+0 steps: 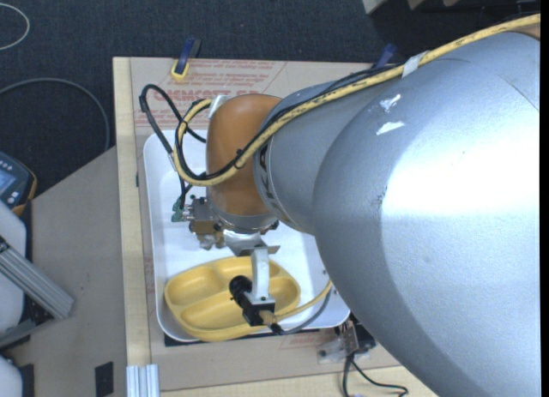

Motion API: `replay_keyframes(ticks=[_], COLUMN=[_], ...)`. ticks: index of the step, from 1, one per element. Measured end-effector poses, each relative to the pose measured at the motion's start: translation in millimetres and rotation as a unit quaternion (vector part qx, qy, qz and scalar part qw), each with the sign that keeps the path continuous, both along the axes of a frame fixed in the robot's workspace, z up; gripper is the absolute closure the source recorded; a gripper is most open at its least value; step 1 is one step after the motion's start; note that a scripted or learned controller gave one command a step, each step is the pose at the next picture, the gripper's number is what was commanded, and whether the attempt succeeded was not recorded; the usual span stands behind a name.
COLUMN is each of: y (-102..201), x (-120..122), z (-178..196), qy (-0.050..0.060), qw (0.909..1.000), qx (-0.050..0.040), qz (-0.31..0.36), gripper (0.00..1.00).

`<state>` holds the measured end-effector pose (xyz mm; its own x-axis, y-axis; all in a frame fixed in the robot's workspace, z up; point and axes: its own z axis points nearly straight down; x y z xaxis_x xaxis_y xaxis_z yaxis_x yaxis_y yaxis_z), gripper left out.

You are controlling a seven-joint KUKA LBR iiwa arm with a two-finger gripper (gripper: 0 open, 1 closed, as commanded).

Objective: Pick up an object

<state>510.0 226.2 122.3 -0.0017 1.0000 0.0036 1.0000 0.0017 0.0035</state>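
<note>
Grey arm (412,215) fills frame right, tool (232,235) low by the upper rim of yellow dish (193,299) in white bin (161,215), lower centre, grip state can't tell; risk: smooth curved rim slips free.

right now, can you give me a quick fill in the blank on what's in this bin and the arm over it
The shallow dish lying in the bin is ___ in colour. That bin is ___. The band above the wrist is ___. The arm reaches in from the view's ___ side.
Missing words: yellow, white, orange, right.
</note>
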Motion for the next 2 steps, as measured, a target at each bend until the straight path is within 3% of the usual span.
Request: replay_keyframes(ticks=[1,2], y=[-6.4,-1.0], x=[95.2,39.8], z=[82.0,118.0], qy=[-0.006,0.003], qw=[1.0000,1.0000], qx=[-0.0005,-0.0012], qz=[-0.001,0.001], gripper=[1.00,1.00])
